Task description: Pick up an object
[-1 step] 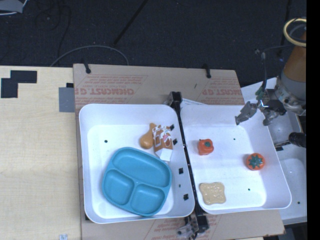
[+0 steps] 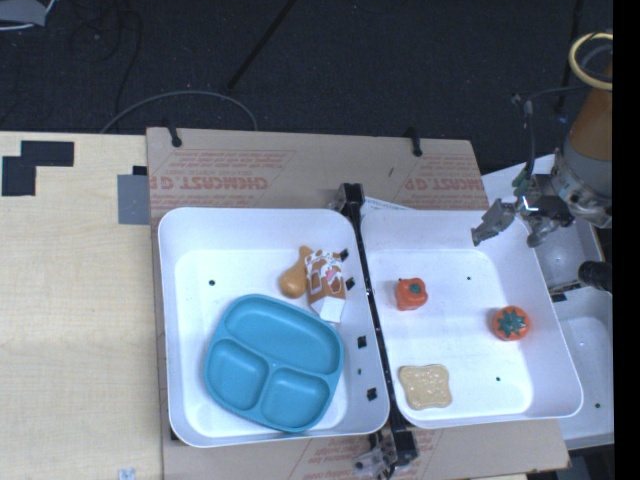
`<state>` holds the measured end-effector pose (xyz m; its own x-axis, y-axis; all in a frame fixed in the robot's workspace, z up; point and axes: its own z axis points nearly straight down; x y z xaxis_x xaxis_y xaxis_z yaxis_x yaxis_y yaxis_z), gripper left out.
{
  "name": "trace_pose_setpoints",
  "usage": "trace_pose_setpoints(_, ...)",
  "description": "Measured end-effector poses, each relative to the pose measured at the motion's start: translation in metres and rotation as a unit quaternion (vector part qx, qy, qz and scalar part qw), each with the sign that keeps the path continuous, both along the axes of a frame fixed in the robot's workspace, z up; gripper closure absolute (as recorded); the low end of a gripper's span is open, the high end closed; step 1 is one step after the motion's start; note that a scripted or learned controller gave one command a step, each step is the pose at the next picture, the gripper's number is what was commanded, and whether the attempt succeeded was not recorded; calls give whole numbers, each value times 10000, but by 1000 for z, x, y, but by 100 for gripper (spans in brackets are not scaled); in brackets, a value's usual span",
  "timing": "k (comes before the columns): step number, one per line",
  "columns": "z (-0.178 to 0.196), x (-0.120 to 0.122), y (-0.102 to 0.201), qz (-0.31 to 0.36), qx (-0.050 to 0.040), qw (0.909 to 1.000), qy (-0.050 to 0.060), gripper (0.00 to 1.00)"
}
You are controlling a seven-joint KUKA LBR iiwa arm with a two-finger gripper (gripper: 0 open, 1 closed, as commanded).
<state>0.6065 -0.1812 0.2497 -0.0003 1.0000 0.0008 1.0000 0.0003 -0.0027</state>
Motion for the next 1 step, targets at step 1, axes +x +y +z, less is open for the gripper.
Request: trace_pose_setpoints(1,-63,-1,5,1,4,10000,20,0)
